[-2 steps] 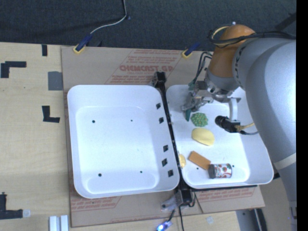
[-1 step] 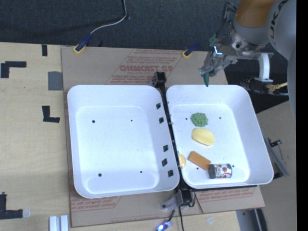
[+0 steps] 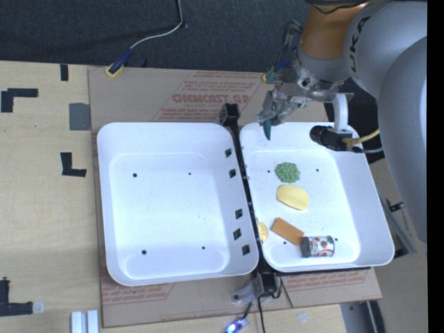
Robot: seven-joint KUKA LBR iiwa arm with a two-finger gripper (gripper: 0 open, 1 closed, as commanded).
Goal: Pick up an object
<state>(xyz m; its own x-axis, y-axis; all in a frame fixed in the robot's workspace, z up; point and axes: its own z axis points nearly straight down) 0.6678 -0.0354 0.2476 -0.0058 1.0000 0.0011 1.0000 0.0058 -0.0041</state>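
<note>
1. Left bin (image 3: 111, 141): white, beside the right bin (image 3: 371, 207).
2. End effector (image 3: 267, 127): above the right bin's far-left corner; its grip state cannot be told.
3. Candidates: green ball (image 3: 287, 171), yellow piece (image 3: 293, 197), brown block (image 3: 286, 230), small can (image 3: 318, 246), mid-bin to near edge.
4. Risk: a descent here likely meets bare floor or the rim; the rounded pieces may slip.

You can read red "CHEMCAST" lettering, upside down, on the brown cardboard sheet (image 3: 201, 96) under the bins; its other print is too blurred to read.
</note>
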